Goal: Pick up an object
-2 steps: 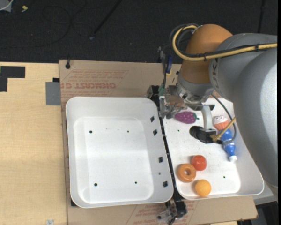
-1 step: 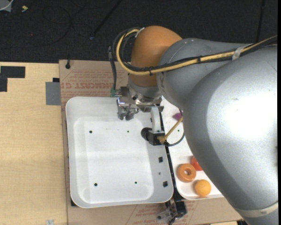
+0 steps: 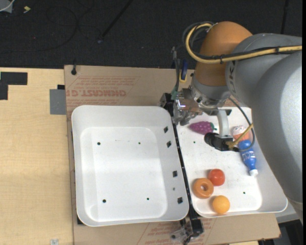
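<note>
The grey two-finger gripper [image 3: 186, 110] hung at the right white plastic bin's [image 3: 265, 200] far-left corner. The purple lumpy toy [image 3: 200, 127] lay just right, long axis left-right.

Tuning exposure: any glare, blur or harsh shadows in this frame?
Camera view: even light, no hard glare on the left white plastic bin; grey arm casing looms large and soft at right; soft shadow under the gripper; small round orange ball sharp.

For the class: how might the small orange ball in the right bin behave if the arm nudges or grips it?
The orange ball looks round, so it would probably roll. Its smooth skin may slip from a grip.
</note>
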You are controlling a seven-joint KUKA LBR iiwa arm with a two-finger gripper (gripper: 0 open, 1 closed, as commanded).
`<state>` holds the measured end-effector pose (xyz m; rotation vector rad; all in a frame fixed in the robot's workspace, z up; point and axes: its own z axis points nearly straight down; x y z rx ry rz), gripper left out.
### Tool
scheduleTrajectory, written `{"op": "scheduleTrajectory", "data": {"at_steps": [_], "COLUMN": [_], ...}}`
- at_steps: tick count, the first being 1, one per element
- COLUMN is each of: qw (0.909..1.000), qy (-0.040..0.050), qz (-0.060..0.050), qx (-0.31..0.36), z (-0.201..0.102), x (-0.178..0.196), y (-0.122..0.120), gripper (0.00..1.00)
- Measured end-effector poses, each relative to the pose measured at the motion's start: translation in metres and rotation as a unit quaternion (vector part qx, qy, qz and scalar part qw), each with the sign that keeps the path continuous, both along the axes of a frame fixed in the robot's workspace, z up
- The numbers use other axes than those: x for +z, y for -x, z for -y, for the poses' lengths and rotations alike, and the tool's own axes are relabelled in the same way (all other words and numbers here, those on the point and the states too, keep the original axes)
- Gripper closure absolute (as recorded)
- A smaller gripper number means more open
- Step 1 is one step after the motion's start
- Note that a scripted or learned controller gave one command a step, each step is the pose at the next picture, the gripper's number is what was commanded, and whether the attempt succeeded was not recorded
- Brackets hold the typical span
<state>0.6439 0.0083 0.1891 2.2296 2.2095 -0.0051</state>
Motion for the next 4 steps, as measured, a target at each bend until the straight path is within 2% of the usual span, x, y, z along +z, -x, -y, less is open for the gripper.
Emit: {"op": "scheduleTrajectory", "data": {"at_steps": [1,2,3,4], "qw": [1.0,1.0,1.0,1.0], "qy": [-0.002,-0.0016,-0.0022,-0.0015], "qz": [-0.001,0.0,0.0,-0.002], "qx": [0.003,0.005,0.006,0.005], "z": [0.001,-0.018,-0.054,-0.078], "x": [0.041,0.026,0.041,0.028], "y": [0.023,0.007,0.0,0.0], "gripper": [1.0,1.0,1.0,1.0]}}
